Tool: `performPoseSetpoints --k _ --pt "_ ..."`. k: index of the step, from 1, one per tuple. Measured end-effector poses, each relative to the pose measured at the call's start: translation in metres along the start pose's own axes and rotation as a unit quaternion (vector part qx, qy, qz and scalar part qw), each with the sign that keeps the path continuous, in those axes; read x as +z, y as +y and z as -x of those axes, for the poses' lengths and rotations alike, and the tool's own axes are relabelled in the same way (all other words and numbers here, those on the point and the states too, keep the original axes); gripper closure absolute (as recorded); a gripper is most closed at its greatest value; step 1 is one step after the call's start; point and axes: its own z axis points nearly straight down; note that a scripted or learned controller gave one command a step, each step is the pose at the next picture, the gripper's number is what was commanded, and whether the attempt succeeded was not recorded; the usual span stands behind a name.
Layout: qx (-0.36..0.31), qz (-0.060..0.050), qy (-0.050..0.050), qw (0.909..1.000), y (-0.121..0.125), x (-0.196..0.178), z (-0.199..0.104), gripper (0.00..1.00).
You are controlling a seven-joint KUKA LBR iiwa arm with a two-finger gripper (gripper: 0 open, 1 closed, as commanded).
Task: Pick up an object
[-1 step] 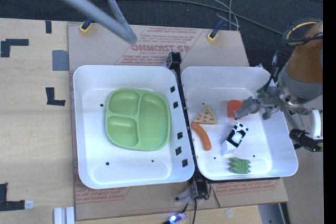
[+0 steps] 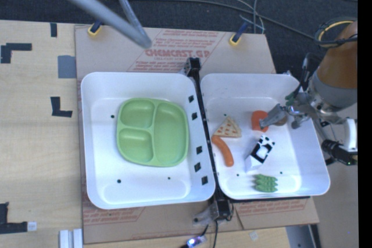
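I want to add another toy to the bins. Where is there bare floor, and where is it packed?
Bare floor: in the left white bin, the strip along its near wall below the green divided plate, and the right white bin's far-left corner. Crowded: the right bin's middle, where the tool sits by the red-orange piece, toast wedge, orange sausage, black-and-white block and green piece.

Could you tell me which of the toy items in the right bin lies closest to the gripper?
The red-orange piece, right at the gripper; the others lie farther off.
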Motion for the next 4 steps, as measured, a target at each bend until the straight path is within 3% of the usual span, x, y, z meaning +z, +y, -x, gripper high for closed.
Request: performPoseSetpoints --k 2,3,4 --pt "-0.001 0.001 -0.001 1.0 0.009 0.102 -0.002 0.0" --pt "0.0 0.003 -0.002 1.0 0.011 0.088 -0.002 1.0" --pt "0.0 0.002 0.0 1.0 0.021 0.038 -0.004 1.0"
